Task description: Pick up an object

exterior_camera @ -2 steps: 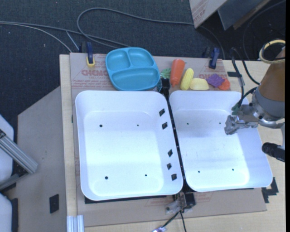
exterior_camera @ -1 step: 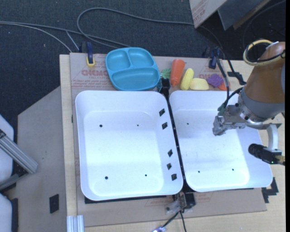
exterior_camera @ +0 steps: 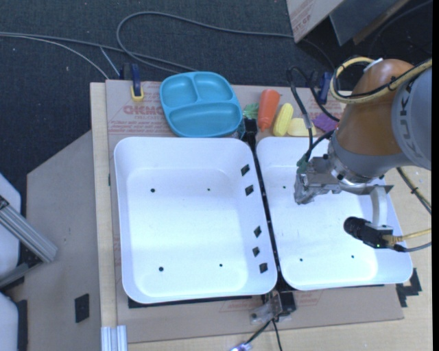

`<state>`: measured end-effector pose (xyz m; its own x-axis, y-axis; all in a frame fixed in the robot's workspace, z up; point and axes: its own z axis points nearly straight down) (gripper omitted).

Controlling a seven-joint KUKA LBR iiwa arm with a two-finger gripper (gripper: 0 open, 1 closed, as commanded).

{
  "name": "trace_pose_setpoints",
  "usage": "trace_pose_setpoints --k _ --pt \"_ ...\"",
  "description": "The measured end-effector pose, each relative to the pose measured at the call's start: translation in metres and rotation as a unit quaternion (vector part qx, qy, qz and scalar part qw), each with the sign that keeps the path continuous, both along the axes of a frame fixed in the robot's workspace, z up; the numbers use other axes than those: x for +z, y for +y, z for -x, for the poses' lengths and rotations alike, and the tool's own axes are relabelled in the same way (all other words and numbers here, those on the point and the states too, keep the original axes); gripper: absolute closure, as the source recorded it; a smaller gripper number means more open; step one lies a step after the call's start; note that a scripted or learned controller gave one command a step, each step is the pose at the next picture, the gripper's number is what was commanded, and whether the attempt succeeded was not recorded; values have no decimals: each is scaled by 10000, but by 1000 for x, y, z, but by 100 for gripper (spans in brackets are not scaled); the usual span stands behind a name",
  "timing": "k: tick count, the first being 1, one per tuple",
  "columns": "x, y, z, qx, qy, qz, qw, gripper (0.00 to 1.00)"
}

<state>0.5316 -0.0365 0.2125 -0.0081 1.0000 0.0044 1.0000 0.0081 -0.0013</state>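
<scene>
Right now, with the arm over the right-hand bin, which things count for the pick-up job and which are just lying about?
For the job:
- gripper, low over the right bin
- left bin
- toy carrot and toy corn, possible things to pick, beyond the bins' far edge

Lying about:
- blue divided plate
- cardboard box
- cables on the floor

Two bins [exterior_camera: 185,219] seen as smooth white plastic, faintly glossy. Divided tray [exterior_camera: 200,103] noted as matt blue plastic. Worktop [exterior_camera: 110,233] of bare brown cardboard-like board. Arm band [exterior_camera: 374,110] glossy orange.
</scene>
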Motion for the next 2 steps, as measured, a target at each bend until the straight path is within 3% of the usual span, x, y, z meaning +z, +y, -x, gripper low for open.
trace_pose_setpoints --k 2 --pt "13 102 -11 -15 -14 15 10000 100"
